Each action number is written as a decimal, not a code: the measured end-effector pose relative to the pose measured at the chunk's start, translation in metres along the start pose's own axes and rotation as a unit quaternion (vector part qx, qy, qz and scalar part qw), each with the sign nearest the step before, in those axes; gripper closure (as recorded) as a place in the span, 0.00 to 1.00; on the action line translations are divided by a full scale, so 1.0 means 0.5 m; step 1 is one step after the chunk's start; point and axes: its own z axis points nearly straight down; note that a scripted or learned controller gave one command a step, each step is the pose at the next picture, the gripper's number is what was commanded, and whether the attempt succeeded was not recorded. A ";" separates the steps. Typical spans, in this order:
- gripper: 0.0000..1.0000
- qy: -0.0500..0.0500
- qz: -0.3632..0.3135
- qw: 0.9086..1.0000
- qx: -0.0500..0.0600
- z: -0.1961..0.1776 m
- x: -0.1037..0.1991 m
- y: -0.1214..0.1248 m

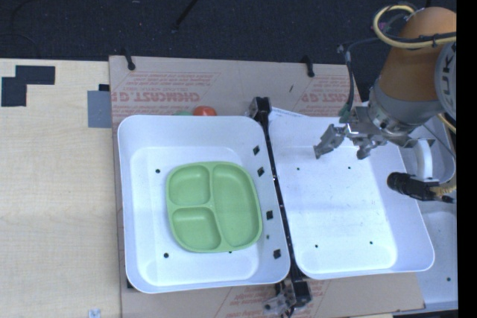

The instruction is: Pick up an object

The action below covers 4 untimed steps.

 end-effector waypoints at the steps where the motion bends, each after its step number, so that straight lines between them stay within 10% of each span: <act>1: 0.00 0.000 0.000 1.000 -0.001 0.097 -0.010 0.012; 2: 0.00 0.000 0.000 1.000 0.000 0.221 -0.014 -0.002; 3: 1.00 0.000 0.002 1.000 -0.001 0.195 -0.017 -0.001; 4: 1.00 -0.001 -0.001 1.000 -0.005 0.072 -0.008 -0.004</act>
